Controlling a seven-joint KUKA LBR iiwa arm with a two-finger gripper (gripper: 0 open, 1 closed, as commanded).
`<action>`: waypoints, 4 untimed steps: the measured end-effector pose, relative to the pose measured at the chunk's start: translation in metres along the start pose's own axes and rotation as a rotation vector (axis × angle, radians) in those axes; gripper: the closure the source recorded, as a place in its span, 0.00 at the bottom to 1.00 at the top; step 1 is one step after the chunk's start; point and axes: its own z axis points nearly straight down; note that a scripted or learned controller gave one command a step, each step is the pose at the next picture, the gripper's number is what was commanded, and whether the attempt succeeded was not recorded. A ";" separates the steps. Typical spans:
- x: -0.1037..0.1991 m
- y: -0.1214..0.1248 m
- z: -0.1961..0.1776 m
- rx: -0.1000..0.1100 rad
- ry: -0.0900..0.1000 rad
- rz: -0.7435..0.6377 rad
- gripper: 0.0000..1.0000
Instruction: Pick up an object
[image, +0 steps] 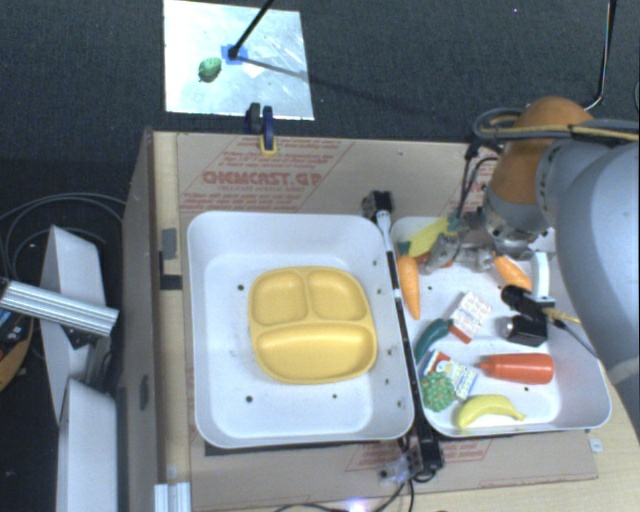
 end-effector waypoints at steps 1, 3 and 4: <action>0.013 -0.001 -0.001 -0.001 -0.010 0.000 0.00; -0.029 0.003 -0.065 -0.024 -0.004 0.001 0.00; 0.023 0.004 -0.015 -0.015 -0.009 0.009 0.00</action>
